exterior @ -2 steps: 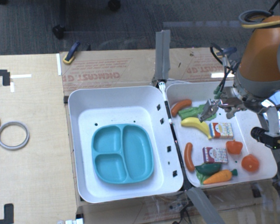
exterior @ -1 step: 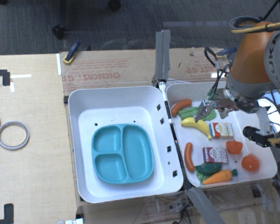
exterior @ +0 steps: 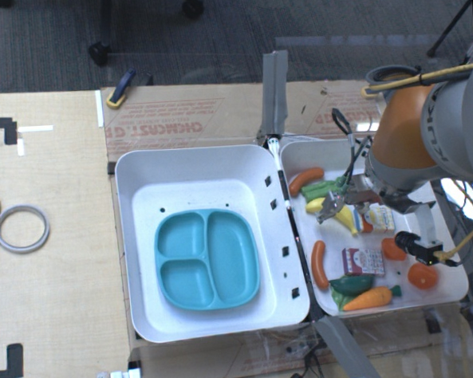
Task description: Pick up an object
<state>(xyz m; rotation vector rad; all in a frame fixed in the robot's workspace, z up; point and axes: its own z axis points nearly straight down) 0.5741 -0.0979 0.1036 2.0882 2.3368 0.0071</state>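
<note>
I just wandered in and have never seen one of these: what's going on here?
A robot arm is reaching from the right into the right bin, which is full of toy food. Its gripper hangs low over the green and yellow pieces near a sausage. The left bin holds a blue divided plate.

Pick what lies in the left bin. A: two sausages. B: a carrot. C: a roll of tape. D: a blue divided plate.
D: the blue divided plate rests on the floor of the left bin, while the carrot lies in the right bin.
</note>
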